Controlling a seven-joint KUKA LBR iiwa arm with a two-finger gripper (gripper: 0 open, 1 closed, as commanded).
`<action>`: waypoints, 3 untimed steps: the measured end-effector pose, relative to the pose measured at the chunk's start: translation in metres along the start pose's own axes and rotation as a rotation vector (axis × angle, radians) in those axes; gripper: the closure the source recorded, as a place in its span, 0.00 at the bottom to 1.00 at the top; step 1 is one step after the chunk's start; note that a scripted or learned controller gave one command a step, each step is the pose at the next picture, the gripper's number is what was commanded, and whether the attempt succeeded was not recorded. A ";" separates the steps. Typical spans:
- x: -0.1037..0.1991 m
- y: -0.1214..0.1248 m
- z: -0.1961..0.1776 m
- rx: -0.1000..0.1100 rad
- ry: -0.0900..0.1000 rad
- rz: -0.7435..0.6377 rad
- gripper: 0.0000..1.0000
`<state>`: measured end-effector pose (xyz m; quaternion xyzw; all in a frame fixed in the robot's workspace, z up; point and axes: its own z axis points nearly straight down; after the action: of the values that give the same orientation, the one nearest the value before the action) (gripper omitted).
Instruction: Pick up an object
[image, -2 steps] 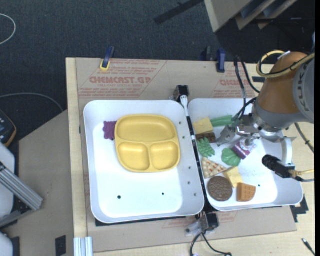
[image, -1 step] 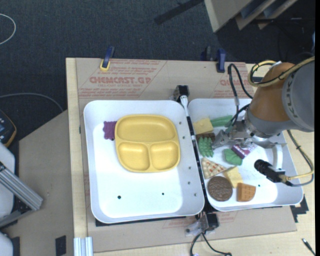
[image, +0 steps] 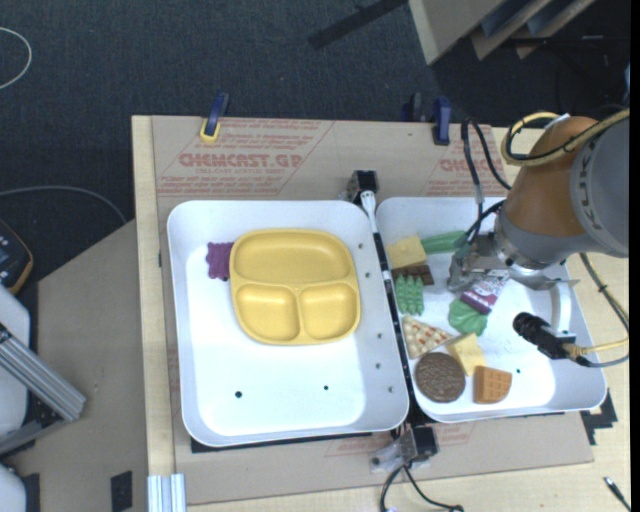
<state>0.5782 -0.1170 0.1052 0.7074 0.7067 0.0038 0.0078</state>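
Toy food fills the right bin (image: 580, 395): we see a purple packet (image: 481, 296) just at 6 o'clock of our claw (image: 478, 268), with a green piece (image: 466, 317) touching below. Whether the claw is spread, we cannot tell.

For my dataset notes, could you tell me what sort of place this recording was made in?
Probably a robotics lab bench, not a kitchen: two white bins sit on a clamped board, toy food such as a yellow divided plate fills them, and cables run across dark carpet.
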 end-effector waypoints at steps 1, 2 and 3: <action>0.003 -0.008 -0.050 0.016 0.005 -0.001 1.00; 0.002 -0.013 -0.105 0.016 0.005 -0.002 1.00; 0.002 -0.012 -0.120 0.013 0.005 -0.002 1.00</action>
<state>0.5642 -0.1139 0.2247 0.7067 0.7075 0.0009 0.0016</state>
